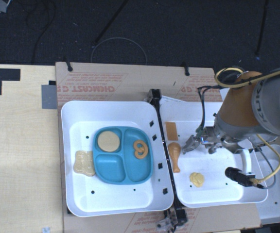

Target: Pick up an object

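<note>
Dark carpet strewn with cables backs a pale wooden tabletop [18,144] carrying two shallow white plastic bins, side by side on brown cardboard. Right of centre, the grey arm with its orange band [237,106] hangs over the right-hand bin [213,198], its pincer [198,142] low above the bin floor; whether it is open or shut cannot be told from this angle. Candidates for the pick lie just left of it: a tan drumstick-shaped toy [174,155] along the bin's left wall, a small orange rectangular block [171,129] above that, and a yellow lumpy piece [196,179] lower down. The left-hand bin [77,113] holds a blue divided plastic tray [118,171] with a round beige biscuit [108,141] and a brown pretzel [140,149] (a pale bread slice [84,162] lies beside it). Risks appear plain: the drumstick hugs the wall, so a finger may strike the rim, and its rounded shape may roll or squirt free.
</note>
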You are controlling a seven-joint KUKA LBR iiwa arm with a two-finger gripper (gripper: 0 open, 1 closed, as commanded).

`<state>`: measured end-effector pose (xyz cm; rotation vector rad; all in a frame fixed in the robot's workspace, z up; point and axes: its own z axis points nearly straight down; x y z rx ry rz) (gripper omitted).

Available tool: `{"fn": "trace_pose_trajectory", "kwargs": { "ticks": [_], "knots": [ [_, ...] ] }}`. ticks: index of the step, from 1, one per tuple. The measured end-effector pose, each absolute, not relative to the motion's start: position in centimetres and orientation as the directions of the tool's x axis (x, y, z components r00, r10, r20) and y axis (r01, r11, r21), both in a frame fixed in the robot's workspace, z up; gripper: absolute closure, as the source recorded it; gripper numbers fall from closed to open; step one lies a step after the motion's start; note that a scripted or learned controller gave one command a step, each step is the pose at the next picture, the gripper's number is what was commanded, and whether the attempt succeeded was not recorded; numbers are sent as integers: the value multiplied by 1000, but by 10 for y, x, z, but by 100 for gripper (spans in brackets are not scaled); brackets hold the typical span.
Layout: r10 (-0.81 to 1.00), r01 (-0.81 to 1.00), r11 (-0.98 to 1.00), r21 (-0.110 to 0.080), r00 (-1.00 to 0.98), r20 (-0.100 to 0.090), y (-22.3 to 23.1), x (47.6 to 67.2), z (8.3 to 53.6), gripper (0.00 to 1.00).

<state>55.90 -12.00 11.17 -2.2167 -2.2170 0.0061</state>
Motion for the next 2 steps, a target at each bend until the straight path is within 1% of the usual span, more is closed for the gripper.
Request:
{"fn": "trace_pose_trajectory", "kwargs": {
  "ticks": [1, 2],
  "knots": [
    [1000, 1000, -4, -2, 4, -4, -122, 559, 87, 0],
    [1000, 1000, -9, -3, 9, 0, -122, 559, 98, 100]
  ]
}}
